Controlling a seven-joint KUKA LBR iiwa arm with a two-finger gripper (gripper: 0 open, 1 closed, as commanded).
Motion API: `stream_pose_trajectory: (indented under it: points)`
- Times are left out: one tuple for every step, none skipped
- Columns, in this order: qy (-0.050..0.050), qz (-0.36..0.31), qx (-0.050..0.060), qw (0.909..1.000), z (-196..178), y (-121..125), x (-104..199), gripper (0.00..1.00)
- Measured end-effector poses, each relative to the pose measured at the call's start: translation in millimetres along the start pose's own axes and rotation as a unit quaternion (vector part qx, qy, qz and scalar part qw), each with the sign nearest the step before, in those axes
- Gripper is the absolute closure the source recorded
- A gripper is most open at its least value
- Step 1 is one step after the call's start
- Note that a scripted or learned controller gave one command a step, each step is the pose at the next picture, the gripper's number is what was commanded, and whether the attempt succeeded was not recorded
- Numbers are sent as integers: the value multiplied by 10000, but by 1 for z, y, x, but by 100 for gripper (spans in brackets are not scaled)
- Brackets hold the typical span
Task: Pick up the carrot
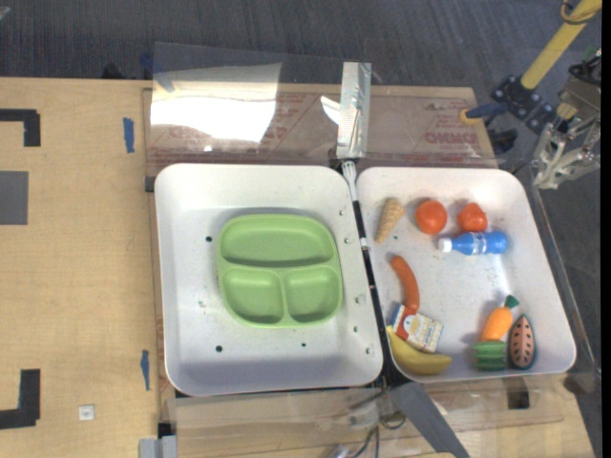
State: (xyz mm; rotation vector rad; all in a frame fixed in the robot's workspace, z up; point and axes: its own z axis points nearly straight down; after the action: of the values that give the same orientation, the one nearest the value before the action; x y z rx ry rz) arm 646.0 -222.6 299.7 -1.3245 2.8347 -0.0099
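Carrot [496,322], orange with a green top, lies in the lower right part of the right bin [549,256], its green tip pointing up and away. Just right of it rests a watermelon slice [521,342], and a green block [489,355] touches its lower end, so it is crowded on two sides. Elsewhere in that bin are a banana [418,355] with a small carton [419,329] above it, a red sausage [406,279], an ice-cream cone [388,219], two tomatoes [431,216], and a blue bottle [474,244]. The left bin [181,256] holds a green divided plate [281,269]. Both bins sit on the counter [67,256].

The pincer [563,156] hangs at the upper right, outside the bins and well apart from the carrot; whether it is open or closed I cannot tell at this size. Judging by this, the task is at its start, with the approach not yet made. The next move calls for travelling over the right bin's lower corner, lining up across the carrot's narrow width, and descending without nudging the watermelon slice or the green block.
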Motion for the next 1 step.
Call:
stream_pose_trajectory:
  points:
    - [21,-607,-48,9981,31,37,31,100]
